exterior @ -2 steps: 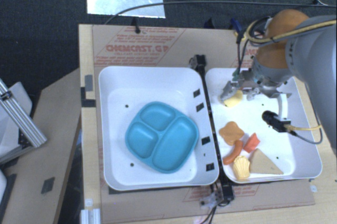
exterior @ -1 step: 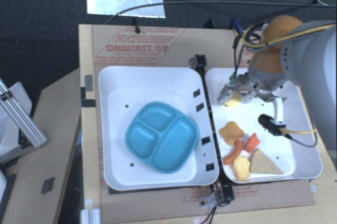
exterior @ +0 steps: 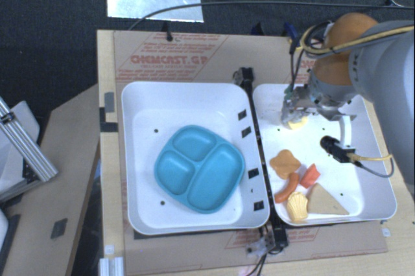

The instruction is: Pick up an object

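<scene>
- The left white bin (exterior: pixel 139 138) holds a blue three-compartment plastic tray (exterior: pixel 199 168).
- The right white bin (exterior: pixel 376 184) holds an orange round piece (exterior: pixel 284 163), a red-orange carrot (exterior: pixel 287 187), a tan wedge (exterior: pixel 324 202) and a yellow ridged piece (exterior: pixel 297 207) near its front.
- The gripper (exterior: pixel 294 114) is low at the far end over a pale yellow piece (exterior: pixel 297 123); its grip state cannot be told.

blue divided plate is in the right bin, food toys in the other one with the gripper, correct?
Not quite. The camera view shows the blue divided plate in the left bin, not the right. The rest holds: the food toys lie in the other bin, the right bin, and the gripper is down there too, near its far end over a small yellow piece.
</scene>
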Controlling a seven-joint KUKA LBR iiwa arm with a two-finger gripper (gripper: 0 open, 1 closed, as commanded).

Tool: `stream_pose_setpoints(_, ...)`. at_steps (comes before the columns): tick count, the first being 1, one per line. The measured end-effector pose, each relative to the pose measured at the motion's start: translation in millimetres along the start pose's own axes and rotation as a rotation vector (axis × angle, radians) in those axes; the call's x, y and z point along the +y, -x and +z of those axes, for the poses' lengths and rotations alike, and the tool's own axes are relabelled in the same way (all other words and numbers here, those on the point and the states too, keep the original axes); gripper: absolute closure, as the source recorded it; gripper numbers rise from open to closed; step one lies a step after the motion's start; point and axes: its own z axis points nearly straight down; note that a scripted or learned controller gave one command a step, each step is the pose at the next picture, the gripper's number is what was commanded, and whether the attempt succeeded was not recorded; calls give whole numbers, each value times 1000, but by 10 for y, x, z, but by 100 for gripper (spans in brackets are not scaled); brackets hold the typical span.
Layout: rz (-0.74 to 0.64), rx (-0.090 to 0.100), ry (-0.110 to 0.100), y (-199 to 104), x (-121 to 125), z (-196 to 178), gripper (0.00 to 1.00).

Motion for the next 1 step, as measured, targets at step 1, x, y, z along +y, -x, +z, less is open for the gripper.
stream_pose_setpoints(1,-1,-1,-3,79,92,-518,100)
